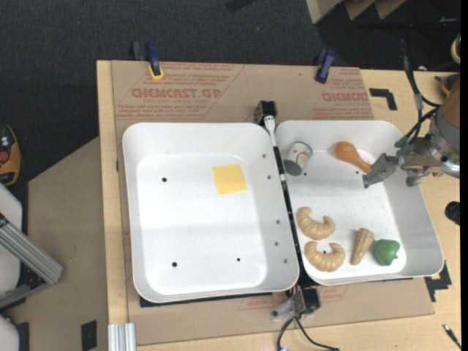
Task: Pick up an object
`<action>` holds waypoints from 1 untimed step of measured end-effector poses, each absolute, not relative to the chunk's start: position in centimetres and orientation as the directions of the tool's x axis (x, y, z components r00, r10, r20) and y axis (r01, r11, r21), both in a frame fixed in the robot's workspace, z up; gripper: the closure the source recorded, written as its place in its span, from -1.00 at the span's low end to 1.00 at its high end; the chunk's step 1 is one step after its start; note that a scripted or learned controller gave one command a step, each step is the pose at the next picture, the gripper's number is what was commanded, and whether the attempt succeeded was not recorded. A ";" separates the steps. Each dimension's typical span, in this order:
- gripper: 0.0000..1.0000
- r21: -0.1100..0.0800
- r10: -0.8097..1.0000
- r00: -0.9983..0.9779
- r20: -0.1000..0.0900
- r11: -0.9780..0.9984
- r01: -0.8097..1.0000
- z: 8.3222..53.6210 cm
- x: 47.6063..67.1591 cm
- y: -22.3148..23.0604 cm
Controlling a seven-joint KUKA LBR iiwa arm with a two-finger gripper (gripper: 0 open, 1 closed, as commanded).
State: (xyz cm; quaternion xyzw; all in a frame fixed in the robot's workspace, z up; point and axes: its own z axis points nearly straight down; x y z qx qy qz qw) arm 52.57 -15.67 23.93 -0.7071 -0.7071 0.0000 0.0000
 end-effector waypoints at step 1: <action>-1.00 0.007 1.000 -0.007 0.000 0.007 1.000 29.1 54.9 -10.1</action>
